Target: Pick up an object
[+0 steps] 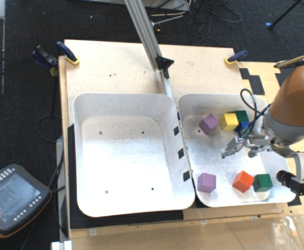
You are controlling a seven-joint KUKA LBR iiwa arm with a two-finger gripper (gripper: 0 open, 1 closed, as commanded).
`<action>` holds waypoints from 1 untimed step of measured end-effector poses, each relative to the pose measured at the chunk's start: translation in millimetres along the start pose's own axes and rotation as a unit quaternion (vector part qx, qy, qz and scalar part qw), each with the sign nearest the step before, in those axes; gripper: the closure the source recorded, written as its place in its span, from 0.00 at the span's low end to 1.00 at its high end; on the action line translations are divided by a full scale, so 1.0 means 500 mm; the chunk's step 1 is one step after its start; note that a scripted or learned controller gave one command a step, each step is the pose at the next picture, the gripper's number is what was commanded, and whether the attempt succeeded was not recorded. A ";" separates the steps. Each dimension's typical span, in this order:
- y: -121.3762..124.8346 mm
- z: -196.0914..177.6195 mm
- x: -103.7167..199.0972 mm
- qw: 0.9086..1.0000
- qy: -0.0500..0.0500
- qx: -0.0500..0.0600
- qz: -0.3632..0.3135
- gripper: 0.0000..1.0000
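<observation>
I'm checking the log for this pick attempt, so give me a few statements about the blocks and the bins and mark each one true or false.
1. All the blocks lie in the right bin. True.
2. Two purple blocks are there, one near the far side and one near the front. True.
3. The orange block sits beside the yellow block. False: it sits beside a green block at the front of the bin; the yellow one is at the back.
4. The gripper holds a purple block. False: nothing shows between its fingers, and it hangs over bare bin floor between the block groups.
5. The arm reaches over the left bin. False: it is over the right bin.
</observation>
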State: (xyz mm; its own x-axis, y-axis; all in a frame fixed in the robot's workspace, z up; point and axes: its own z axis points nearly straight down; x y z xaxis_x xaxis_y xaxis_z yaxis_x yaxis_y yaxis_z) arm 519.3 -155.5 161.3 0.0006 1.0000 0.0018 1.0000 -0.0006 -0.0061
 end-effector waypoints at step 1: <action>0.011 0.123 0.007 1.000 0.000 0.000 0.000 0.00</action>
State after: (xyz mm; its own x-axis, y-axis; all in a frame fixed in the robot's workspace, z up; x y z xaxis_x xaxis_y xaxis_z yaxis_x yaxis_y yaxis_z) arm 524.3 -152.0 99.6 0.0001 1.0000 0.0017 1.0000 -0.0001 -0.0061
